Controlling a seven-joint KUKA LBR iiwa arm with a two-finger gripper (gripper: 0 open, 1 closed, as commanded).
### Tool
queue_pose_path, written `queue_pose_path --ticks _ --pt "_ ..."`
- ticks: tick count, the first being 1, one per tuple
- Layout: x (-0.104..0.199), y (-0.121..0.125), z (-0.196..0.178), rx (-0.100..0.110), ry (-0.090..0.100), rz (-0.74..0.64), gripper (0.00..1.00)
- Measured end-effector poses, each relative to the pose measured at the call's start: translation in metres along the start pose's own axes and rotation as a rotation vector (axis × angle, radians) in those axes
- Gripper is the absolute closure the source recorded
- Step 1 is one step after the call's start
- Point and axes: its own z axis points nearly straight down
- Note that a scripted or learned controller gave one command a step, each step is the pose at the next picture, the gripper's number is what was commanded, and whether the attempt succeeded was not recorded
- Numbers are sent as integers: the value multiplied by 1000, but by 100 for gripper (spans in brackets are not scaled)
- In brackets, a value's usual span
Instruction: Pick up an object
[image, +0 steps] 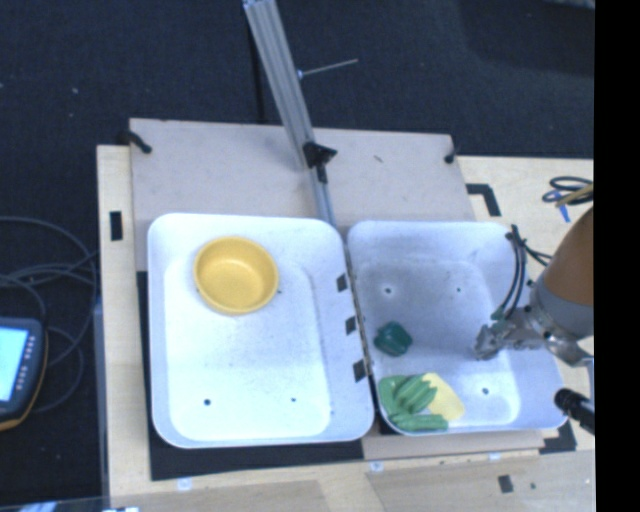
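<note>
Two shallow white plastic bins sit side by side on the pale wooden tabletop (420, 165), their inner rims touching along a seam with small dark clips. The left bin (250, 400) holds one round yellow plastic bowl (236, 275), upright near its far left corner; the rest of that bin's floor, toward the near edge and the seam, is bare. The right bin (420, 260) holds three things grouped toward its near left part: one small dark green rounded lump (392, 339) close to the seam, and, nearer the front rim, one cluster of bright green pod-like pieces (408, 395) lying against and partly over one flat yellow piece (445, 402). The far half of the right bin is open floor, and so is a strip along its right wall. The grey arm with its orange band (572, 265) comes in over the right rim, and the metal pincer (492, 342) hangs low by the right wall, well apart from the green lump and the pods. Whether its fingers are apart or together cannot be told; nothing is seen between them. A slanted grey metal rail (285, 80) runs from the far edge down to the seam.
</note>
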Motion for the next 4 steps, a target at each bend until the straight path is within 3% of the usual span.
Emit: queue_pose_path --ticks 3,4 --pt "0 1 -140 -1 -1 -2 100" --pt "44 12 -129 2 0 -4 100"
